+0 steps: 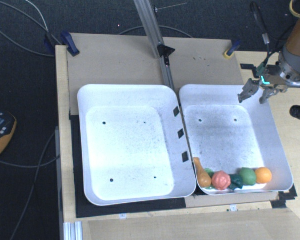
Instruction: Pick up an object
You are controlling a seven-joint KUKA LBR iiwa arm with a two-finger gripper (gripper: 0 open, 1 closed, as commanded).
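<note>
The counter (120, 54) is a pale board carrying two shallow white bins side by side, the left bin (90, 96) bare inside and the right bin (275, 134) holding every loose thing on show. A grey metal post (149, 19) slants down from the top edge to the seam between the bins. The arm (295, 49) comes in at the upper right, and its hand (256, 95) hovers over the far right rim of the right bin with its two fingers spread apart and nothing between them. The objects lie in a tight row along the near wall of that bin: an orange ball (263, 174) at the right end, a green ball (248, 176) touching it, a dark teal piece (236, 182) low between its neighbours, a pink-red ball (220, 180), and an orange gourd-shaped piece (202, 175) at the left end whose thin neck points up and away toward the bin's centre divider. The move hangs on this: the row sits well apart from the hand, across the whole depth of the bin toward the near edge, with the orange ball nearest, almost directly below the hand in the picture. I judge the pick not yet begun; the wall behind the row may crowd a finger.
</note>
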